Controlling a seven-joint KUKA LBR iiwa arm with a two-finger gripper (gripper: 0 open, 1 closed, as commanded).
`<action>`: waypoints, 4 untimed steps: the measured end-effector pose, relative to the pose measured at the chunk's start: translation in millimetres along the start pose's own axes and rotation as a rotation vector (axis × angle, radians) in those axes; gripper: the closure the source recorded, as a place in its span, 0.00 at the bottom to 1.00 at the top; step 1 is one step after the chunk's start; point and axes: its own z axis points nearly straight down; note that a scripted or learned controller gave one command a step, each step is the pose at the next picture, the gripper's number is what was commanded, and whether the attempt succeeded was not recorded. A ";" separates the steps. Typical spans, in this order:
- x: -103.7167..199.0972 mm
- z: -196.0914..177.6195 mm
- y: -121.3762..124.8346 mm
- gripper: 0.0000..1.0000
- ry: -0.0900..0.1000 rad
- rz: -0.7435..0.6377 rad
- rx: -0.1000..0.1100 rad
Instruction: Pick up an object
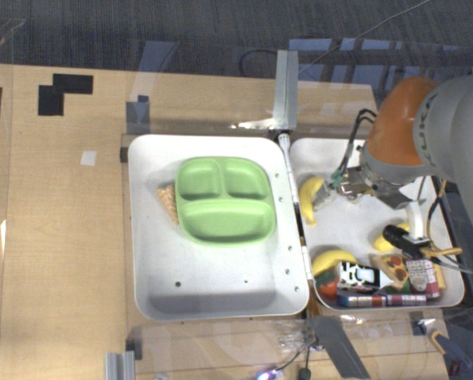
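Note:
My gripper (328, 193) is low in the right bin (355, 220), at its left side. It sits right beside the upper end of a yellow banana (308, 199) that lies along the bin's left wall. I cannot tell whether it touches the banana. The grey arm with its orange band (399, 129) reaches in from the right and hides the bin's back right corner.
Along the right bin's front lie a second yellow fruit (332, 260), a black and white item (358, 275), markers (379, 298), a toy pizza slice (395, 265) and a small box (422, 275). The left bin (153, 283) bears a green divided plate (223, 199) over a tan piece (168, 202).

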 end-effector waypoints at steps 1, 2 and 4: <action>-8.7 2.3 34.9 0.00 0.002 0.074 0.005; -7.2 -11.6 38.6 1.00 0.003 0.067 -0.004; -59.5 0.6 -19.0 0.00 -0.002 0.175 0.003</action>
